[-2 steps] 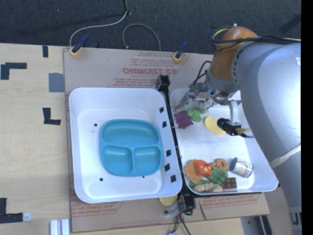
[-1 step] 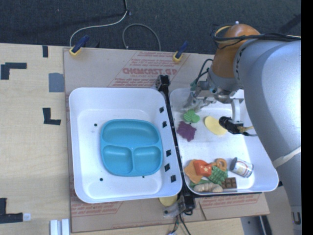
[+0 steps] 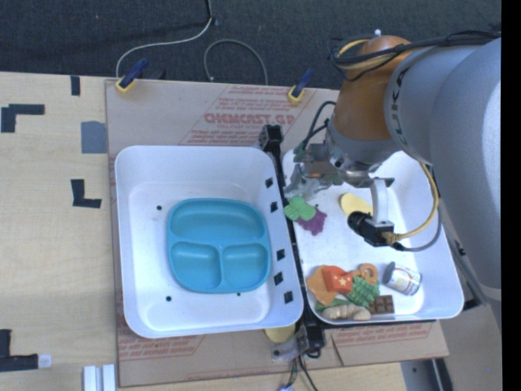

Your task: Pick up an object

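The tool [image 3: 313, 187] hangs low over the upper left part of the right-hand shallow white plastic bin [image 3: 444, 255], close to the wall it shares with its neighbour, and from this slanted overhead view it cannot be told whether it is released, clenched or grasping anything, since the grey wrist hides its tips. Just below it lie a small green leafy toy piece [image 3: 298, 209] and a small purple toy piece [image 3: 314, 222], touching each other; these look like the likeliest targets of the pick. To do the step well, the tool should come straight down centred on one of the two pieces, not on their seam, keep off the bin wall, and close only once low enough to catch the thin shape. A pale yellow rounded toy [image 3: 353, 203] sits just to the right, near a black cable connector [image 3: 368, 228]. Further down the same bin a cluster of toy food lies well apart: an orange-red piece [image 3: 334, 281], a brown chocolate-like block [image 3: 383, 305] and a small silver can [image 3: 401, 280]. The left white bin [image 3: 134, 218] holds a light blue three-compartment plastic tray [image 3: 218, 245]. The grey arm [image 3: 456, 129] with its orange band [image 3: 366, 88] reaches in from the right, bent steeply downward at the wrist, above the wooden desk [image 3: 49, 243].
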Motion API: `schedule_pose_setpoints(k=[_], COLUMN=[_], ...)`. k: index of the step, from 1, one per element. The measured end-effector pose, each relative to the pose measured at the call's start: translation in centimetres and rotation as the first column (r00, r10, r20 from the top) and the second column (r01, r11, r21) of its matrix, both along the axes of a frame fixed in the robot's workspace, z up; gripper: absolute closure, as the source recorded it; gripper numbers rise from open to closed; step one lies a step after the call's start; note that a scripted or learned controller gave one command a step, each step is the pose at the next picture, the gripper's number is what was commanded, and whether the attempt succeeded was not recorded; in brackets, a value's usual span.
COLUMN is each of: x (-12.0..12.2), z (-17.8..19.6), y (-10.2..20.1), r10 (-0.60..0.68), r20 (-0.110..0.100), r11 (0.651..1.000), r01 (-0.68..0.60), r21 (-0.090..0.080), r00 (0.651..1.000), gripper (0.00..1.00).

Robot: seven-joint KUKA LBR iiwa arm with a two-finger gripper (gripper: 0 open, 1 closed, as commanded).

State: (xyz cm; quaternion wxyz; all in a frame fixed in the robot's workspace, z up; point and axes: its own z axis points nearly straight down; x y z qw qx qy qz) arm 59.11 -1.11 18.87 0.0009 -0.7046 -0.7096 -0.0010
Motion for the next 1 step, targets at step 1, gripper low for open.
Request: schedule_pose_setpoints(k=[1], x=[-4.16], z=[-0.49], y=[6.01], r10=[0.0], r20=[-0.004], r11=[1.0], r01=[0.0], r21=[0.0], r00=[1.0], gripper=[1.0])
